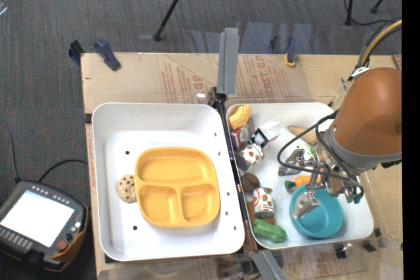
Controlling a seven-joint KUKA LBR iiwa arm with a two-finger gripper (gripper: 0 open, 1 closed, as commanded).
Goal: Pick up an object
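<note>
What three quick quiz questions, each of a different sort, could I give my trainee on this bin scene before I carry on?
1. True or false: the yellow divided tray lies in the right bin.
2. Which thing lies directly beside the tray's left edge: A) cookie, B) green pepper, C) corn cob?
3. Fill in: the gripper is over the ______ bowl.

Key: 1 false, it lies in the left bin; 2 A; 3 blue.
</note>
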